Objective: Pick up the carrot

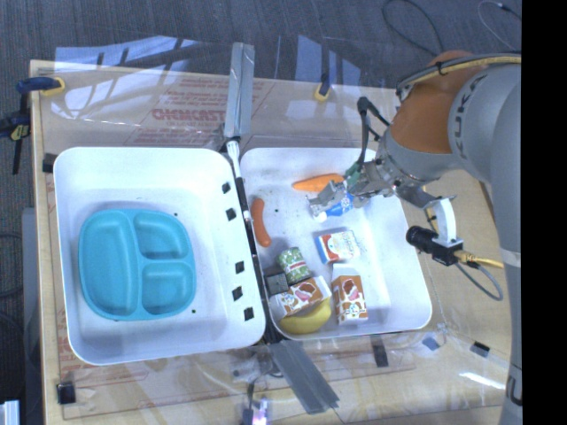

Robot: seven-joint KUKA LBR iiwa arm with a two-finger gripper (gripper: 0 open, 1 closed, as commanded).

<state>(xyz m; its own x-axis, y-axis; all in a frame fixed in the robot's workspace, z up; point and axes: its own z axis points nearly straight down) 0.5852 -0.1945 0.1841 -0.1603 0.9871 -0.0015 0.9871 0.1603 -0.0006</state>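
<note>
The tool (354, 187) hovers right of the carrot (317, 182); its grip I cannot tell. Next, descend onto carrot.

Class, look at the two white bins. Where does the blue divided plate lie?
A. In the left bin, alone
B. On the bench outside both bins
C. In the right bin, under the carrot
A: the blue divided plate lies flat in the left bin; the carrot is in the right bin.

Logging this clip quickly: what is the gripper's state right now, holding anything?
Gripper: cannot be told; it sits low in the right white bin, beside the orange tapered carrot.
</note>
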